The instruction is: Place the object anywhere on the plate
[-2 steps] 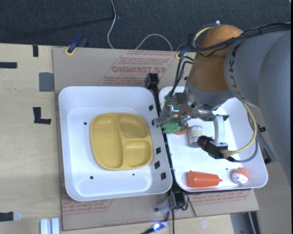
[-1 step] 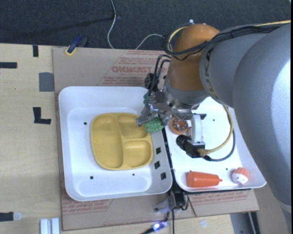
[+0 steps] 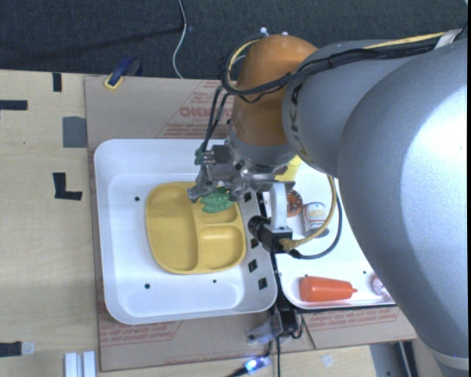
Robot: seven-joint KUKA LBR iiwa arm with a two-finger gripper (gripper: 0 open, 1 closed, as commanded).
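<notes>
Since the green object (image 3: 215,203) hangs right at the upper right rim of the plate (image 3: 173,234), the step in hand looks like the placing itself, with the carry about done. On the left lies the surface (image 3: 31,234), tan with black marks, and on it a cardboard sheet that bears the bins. The left bin (image 3: 114,289) holds the yellow plate, which has a long compartment on its left side and smaller ones on its right. Over the plate's top right corner sits the end effector (image 3: 213,188), and the green object shows at its tip; it seems held there, though whether the fingers pinch it or merely rest on it I cannot tell from this angle. The object looks to be just above or touching the plate's rim, near the divider between the right compartments. Further right, the right bin (image 3: 337,301) holds an orange carrot-like piece (image 3: 326,289) and a small jar (image 3: 314,213), both well apart from the plate. The next move, as I judge it, calls for a short descent and a release, ideally nudged a little leftward so the object lands inside a compartment and not on the rim, where it could roll off into the bin
</notes>
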